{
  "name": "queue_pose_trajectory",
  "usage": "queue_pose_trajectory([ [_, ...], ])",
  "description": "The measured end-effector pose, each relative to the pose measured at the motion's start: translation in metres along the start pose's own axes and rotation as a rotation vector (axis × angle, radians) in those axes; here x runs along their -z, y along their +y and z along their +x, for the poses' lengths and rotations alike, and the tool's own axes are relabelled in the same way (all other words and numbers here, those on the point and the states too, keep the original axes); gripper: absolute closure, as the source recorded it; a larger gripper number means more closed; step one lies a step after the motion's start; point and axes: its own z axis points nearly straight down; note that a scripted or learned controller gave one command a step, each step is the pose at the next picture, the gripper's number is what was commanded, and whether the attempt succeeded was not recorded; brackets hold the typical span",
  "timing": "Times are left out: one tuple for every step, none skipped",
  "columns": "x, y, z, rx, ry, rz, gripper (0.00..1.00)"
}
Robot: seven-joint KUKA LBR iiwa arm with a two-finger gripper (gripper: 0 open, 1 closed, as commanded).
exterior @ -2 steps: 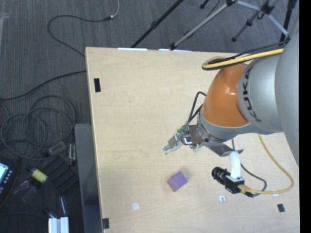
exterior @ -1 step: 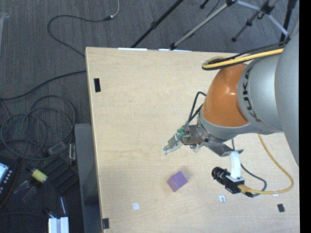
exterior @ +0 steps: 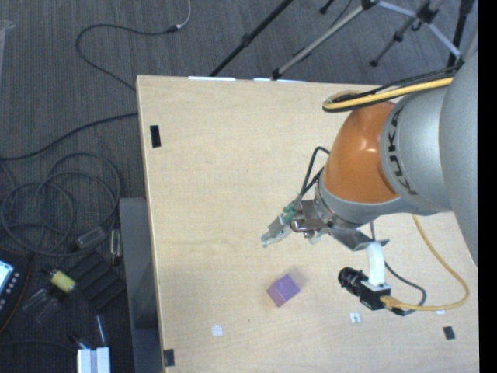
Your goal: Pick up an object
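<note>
A small purple block point(exterior: 283, 289) lies on the light wooden bench top point(exterior: 217, 177), near its front edge. My gripper point(exterior: 275, 234) hangs over the middle of the bench, above and a little left of the block, clearly apart from it. It points left and down from the orange wrist band point(exterior: 357, 162). Nothing shows in the gripper.
A black cylindrical part point(exterior: 359, 281) with a white bracket and a yellow cable hangs under the wrist, right of the block. Black tape marks point(exterior: 155, 136) and small white specks point(exterior: 217, 331) dot the bench. Beyond the bench's left edge, cables point(exterior: 54, 200) and gear lie on the floor.
</note>
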Motion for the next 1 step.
queue_pose_trajectory([
  [0.0, 0.0, 0.0, 0.0, 0.0, 0.0, 0.0],
])
